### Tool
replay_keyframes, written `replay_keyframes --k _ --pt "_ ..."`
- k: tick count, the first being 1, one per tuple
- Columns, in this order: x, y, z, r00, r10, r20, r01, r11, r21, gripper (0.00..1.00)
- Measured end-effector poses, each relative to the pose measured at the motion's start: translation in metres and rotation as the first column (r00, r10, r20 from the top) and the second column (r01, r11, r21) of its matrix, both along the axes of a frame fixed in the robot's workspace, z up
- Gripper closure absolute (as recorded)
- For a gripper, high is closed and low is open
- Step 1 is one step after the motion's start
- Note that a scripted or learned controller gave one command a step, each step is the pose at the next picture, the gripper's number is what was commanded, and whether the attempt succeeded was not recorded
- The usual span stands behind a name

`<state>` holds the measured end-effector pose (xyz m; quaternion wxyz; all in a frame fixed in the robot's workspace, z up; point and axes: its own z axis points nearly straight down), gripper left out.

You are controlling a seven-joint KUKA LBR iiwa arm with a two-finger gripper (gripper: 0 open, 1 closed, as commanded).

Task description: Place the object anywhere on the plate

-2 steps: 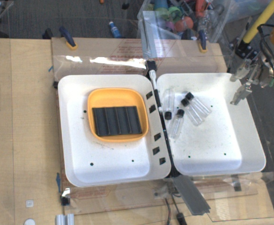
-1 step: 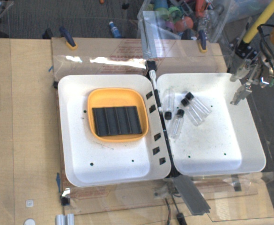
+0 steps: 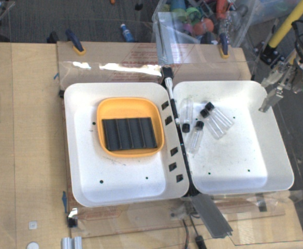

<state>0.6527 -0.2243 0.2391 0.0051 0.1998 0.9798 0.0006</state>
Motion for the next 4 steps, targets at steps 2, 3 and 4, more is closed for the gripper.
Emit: replay_keyframes --k 2,3,4 --pt "0.013 0.003 -0.014 0.807 0.59 -0.001 -0.59 0.807 -0.005 0.0" --pt "0.016 0.003 -0.012 0.599 0.801 -0.002 -0.801 0.599 -0.007 0.0" --pt "0.016 0.002 -0.012 0.599 0.801 -0.002 -0.801 0.599 -0.007 0.0"
